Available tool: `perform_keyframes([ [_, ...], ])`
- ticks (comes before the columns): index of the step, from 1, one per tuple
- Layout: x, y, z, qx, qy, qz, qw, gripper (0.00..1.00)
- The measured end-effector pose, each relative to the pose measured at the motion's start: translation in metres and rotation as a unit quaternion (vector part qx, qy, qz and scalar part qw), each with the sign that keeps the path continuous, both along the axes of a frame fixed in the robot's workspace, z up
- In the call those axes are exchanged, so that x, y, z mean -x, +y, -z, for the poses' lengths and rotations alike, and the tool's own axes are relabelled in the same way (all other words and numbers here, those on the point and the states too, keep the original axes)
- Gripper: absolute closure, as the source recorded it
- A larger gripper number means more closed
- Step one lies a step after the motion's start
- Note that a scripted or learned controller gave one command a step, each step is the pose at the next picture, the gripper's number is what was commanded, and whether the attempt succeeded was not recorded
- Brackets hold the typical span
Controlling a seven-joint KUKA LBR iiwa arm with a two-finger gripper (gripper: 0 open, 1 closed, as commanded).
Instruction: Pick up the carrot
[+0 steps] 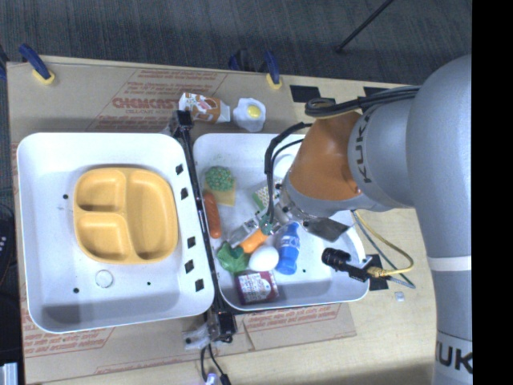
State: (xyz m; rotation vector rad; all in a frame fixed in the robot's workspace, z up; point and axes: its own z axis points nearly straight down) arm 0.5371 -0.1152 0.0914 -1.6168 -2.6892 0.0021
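in the right bin (337,291), a carrot (253,240).

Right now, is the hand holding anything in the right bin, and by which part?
Cannot be told. The hand is down among the items right by the carrot, but the wrist hides whether anything sits between its fingers.

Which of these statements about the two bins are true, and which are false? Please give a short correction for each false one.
1. The yellow tray lies in the left bin. True.
2. The carrot lies in the left bin. False: it lies in the right bin.
3. The blue bottle stands outside both bins. False: it is inside the right bin.
4. The arm is over the right bin. True.
5. The egg is beside the bottle. True.
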Motion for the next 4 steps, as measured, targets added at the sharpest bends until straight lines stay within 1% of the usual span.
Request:
perform_keyframes([
  [1, -0.001, 0.000, -0.010, -0.0004, 0.001, -0.002, 1.0000, 1.00],
  [2, 0.000, 0.000, -0.010, -0.0004, 0.001, -0.002, 1.0000, 0.00],
  [3, -0.019, 0.010, -0.008, 0.0008, -0.001, 0.111, 0.9938, 0.00],
  [4, -0.003, 0.016, 0.000, -0.0002, 0.000, -0.032, 0.9995, 0.00],
])
